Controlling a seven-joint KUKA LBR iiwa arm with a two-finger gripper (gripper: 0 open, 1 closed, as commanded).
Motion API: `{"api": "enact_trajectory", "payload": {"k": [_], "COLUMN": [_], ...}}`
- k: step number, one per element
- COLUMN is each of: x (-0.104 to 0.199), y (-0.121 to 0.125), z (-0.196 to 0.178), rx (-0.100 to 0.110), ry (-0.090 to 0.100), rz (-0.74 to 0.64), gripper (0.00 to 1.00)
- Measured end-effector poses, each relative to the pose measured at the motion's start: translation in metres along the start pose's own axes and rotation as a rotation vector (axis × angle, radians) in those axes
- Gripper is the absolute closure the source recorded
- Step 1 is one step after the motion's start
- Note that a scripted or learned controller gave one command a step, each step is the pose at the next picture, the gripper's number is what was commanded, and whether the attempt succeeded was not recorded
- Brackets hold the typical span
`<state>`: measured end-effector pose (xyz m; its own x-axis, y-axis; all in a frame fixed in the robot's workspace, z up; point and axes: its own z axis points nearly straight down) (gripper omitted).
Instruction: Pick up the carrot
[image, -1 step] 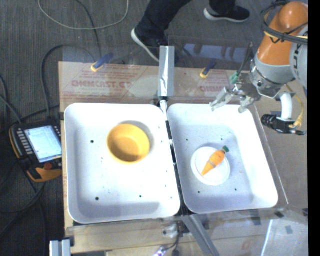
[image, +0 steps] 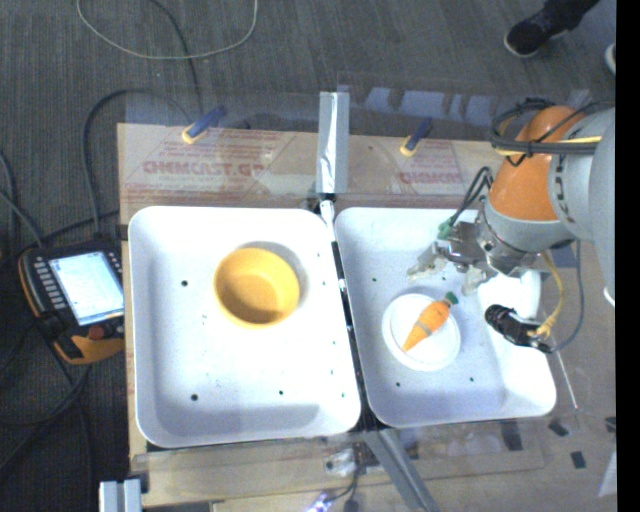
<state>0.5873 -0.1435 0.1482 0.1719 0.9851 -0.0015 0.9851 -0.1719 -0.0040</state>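
A handheld control unit (image: 75, 290) lies on the floor at the far left, off the surface (image: 250, 170). Next comes the left bin (image: 160, 340), which holds a yellow bowl (image: 258, 285) near its middle. The right bin (image: 400, 400) sits just beside it, and a small white plate (image: 446, 347) rests on its floor.

The carrot (image: 428, 324) lies flat on that plate at a slant. Its narrow orange tip points to the lower left, and its thick end, with a bit of green, points to the upper right toward the arm.

The gripper (image: 445, 275) hangs just beyond the carrot's green end, above the plate's upper right edge. Its fingers are spread apart with nothing between them, and it does not touch the carrot.

The carrot looks like a small toy, so it is probably light. It may be stiff plastic or slightly soft foam, but the view does not settle which. Its skin looks smooth, and its tapered shape could let it squirt out toward the thin end if pinched there.

The best hold is likely across the thicker half, a little below the green top, with the fingers set square to the carrot's long axis. The plate is shallow and loose, so a low approach could nudge it or press the carrot against it. It does not look fragile, and a moderate squeeze should be enough.
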Motion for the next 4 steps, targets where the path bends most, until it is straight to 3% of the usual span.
{"api": "enact_trajectory", "payload": {"k": [1, 2, 3, 4], "x": [-0.009, -0.02, -0.07, -0.08], "y": [-0.041, -0.095, -0.091, -0.086], "z": [0.058, 0.057, 0.033, 0.057], "rx": [-0.017, -0.026, -0.008, -0.011], "ry": [0.001, -0.006, 0.001, 0.007], "rz": [-0.058, -0.359, -0.183, -0.177], "gripper": [0.0, 0.0, 0.0, 0.0]}}
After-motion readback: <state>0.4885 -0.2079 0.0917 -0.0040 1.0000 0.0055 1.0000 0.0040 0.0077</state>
